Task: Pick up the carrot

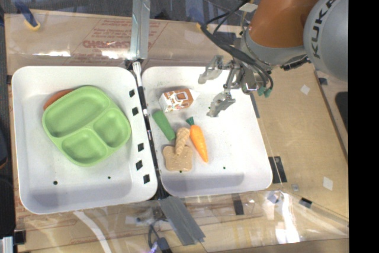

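1. the carrot [198,142] lies in the right bin [249,157], near its middle and a little toward the front, with its green top pointing to the back of the bin and its orange tip pointing to the front.
2. the gripper [217,89] hangs over the back part of the same bin, apart from the carrot. its jaws look released, with one finger higher and one lower and nothing between them.
3. the first risk is the neighbours. a pale cone-shaped piece [182,139] touches or almost touches the left side of the carrot, and a toast-like slice [178,159] lies just beside it. if the jaws come down across the carrot, the left finger can land on this piece and push it, or take it together with the carrot.
4. the second risk is the shape. the carrot is smooth and narrows toward the tip, so i judge that a grasp near the tip can slip out when the jaws close.
5. the green stick [164,125] and the small box [177,100] lie between the gripper and the left wall of the bin; a path too far left can knock them.
6. the carrot lies at a slant, so the wrist needs to turn to match it; if not, the fingers can roll it away.
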You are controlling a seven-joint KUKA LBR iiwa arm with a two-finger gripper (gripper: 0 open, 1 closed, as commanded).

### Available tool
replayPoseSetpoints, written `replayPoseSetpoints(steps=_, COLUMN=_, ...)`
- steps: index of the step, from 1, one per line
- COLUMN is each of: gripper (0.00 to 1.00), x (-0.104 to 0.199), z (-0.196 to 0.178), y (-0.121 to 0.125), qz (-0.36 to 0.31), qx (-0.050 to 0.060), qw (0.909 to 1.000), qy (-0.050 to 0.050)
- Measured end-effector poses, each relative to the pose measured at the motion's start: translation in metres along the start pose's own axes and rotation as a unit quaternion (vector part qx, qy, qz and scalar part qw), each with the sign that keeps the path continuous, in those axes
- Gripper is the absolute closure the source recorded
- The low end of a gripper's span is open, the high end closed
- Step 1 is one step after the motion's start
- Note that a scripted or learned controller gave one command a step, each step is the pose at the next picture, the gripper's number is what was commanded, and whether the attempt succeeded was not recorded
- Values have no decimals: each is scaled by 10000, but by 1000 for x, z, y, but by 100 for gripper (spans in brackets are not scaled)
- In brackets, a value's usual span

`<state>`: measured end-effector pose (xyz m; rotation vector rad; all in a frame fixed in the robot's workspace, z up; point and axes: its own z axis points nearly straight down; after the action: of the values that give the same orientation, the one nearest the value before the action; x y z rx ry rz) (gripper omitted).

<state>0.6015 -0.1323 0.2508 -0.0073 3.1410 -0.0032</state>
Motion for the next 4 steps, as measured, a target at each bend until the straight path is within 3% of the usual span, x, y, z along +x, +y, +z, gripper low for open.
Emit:
replayPoseSetpoints(steps=1, gripper=0, x=-41, z=124, y=4, qz=-1704, qx=6, qw=9854, qy=-50)
replayPoseSetpoints(steps=2, gripper=0, x=-59, z=154, y=-7, qz=-1891, qx=6, qw=9819, qy=-48)
replayPoseSetpoints(steps=3, gripper=100, x=-60, z=143, y=-5, qz=-1911, qx=10, qw=9815, qy=-70)
replayPoseSetpoints(steps=4, gripper=100, x=-58, z=154, y=-40, qz=-4040, qx=17, qw=9147, qy=-42)
